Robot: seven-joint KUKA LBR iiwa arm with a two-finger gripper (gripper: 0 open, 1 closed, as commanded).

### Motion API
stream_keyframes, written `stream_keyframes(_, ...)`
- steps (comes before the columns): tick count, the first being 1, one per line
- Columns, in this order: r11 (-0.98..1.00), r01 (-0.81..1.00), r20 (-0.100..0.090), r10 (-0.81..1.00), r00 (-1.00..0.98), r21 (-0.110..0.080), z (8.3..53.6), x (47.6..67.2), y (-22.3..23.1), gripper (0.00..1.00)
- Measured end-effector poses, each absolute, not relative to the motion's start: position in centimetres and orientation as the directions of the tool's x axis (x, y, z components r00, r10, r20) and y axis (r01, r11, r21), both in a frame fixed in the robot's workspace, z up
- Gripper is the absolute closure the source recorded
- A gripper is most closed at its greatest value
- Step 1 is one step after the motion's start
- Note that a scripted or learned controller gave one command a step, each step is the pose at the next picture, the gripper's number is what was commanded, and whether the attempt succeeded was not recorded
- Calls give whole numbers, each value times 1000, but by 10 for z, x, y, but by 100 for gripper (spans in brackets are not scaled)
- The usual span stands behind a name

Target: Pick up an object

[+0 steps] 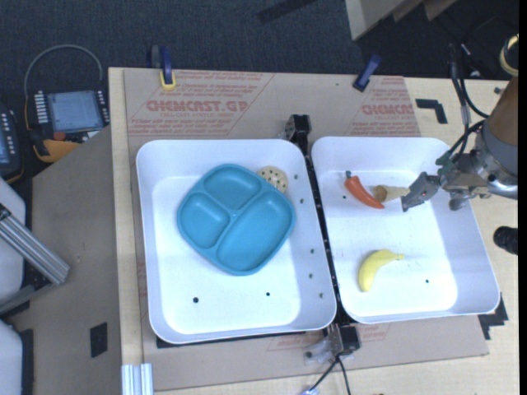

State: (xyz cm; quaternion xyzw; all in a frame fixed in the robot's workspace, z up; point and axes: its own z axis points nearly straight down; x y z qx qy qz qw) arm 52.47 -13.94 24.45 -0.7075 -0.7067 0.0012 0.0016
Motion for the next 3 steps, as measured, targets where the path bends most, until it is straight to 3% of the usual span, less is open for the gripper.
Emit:
stream_keyframes(1, 0, 1000, 0, 1000, 0, 0, 246, 526, -139, 0)
stream_keyframes(2, -1, 1000, 1, 1000, 1, -1, 199, 518, -145, 0)
stream_keyframes(3, -1, 1000, 2, 1000, 1, -7, 151, 524, -150, 0)
